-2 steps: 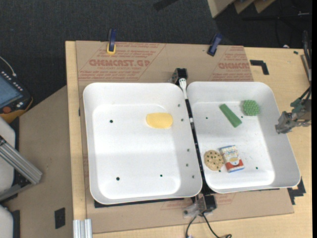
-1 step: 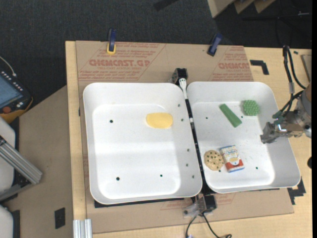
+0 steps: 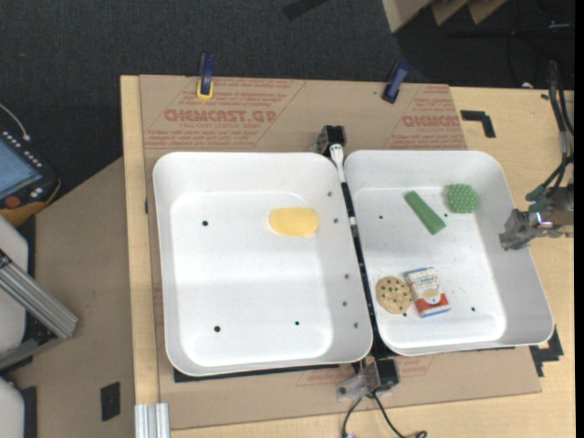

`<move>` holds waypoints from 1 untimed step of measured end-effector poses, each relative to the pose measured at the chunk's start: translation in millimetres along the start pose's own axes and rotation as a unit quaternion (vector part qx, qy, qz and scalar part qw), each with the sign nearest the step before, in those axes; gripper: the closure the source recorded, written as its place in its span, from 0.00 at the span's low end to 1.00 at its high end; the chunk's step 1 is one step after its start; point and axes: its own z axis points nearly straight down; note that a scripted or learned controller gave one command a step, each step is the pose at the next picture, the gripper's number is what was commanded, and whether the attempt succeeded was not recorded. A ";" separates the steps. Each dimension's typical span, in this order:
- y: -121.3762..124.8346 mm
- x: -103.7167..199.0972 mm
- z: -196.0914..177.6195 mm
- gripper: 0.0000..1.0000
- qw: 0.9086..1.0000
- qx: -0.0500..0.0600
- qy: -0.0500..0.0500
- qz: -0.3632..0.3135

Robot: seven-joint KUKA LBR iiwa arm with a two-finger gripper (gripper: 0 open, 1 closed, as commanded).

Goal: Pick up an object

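White are the 2 bins: the left bin (image 3: 182, 245) holds a yellow disc (image 3: 293, 222); the right bin (image 3: 493, 272) holds a cookie (image 3: 392, 294), a small carton (image 3: 427, 292), a green block (image 3: 424, 212) and a green ball (image 3: 461, 198). The pincer (image 3: 518, 231) sits at the right bin's right rim; its state I cannot tell.

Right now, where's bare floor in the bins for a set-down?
Left bin: bare everywhere around the yellow piece. Right bin: free in the middle, between the green bar and the cookie. Crowded: cookie against small carton; bar near green ball.
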 end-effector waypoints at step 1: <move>-1.2 18.2 42.4 1.00 1.000 0.005 0.003 -0.001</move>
